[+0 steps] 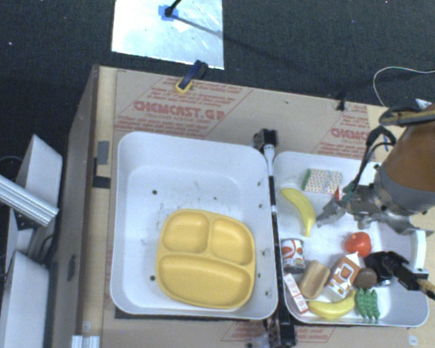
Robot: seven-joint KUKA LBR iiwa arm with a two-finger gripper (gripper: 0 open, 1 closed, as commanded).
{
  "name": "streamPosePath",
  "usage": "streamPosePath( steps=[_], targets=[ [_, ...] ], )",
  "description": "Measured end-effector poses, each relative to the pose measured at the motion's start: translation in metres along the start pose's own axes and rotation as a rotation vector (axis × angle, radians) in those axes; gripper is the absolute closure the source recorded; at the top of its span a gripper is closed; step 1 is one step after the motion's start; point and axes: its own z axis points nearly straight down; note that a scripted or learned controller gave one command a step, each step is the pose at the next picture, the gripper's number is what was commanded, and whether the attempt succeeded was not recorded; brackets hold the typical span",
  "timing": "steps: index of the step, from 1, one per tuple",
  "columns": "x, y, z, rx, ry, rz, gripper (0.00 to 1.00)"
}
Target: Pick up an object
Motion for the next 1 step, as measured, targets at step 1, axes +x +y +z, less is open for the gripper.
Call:
streamPosePath(
  steps=[1],
  targets=[
    [0.0294,0.0354,0.0693,-0.001,0.0,-0.001,0.0]
  ],
)
